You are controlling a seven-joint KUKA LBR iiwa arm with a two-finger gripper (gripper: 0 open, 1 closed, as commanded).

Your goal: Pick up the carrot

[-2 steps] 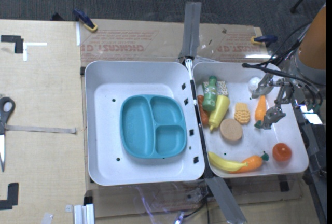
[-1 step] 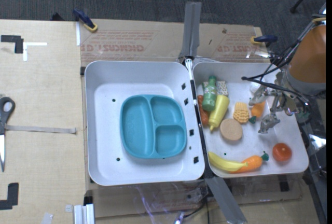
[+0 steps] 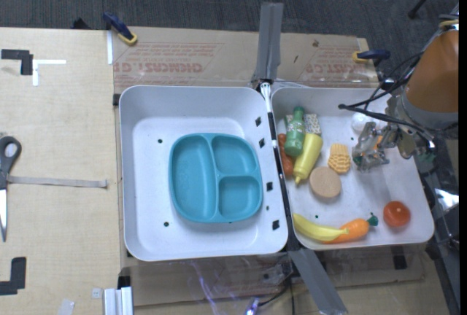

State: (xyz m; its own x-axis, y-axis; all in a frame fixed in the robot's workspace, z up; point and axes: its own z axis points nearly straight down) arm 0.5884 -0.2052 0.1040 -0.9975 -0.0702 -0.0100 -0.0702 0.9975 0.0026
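Note:
The carrot (image 3: 353, 228), orange with a green tip, lies near the front edge of the right bin (image 3: 416, 235), touching a yellow banana (image 3: 319, 229) at its left. My gripper (image 3: 368, 154) hangs over the upper right part of that bin, well behind the carrot and apart from it. Nothing shows between its fingers.
In the right bin lie a green bottle (image 3: 295, 130), a yellow mustard bottle (image 3: 308, 157), a waffle piece (image 3: 338, 157), a tan round disc (image 3: 325, 183) and a red tomato (image 3: 396, 214). The left bin (image 3: 139, 182) holds a teal divided plate (image 3: 216, 176).

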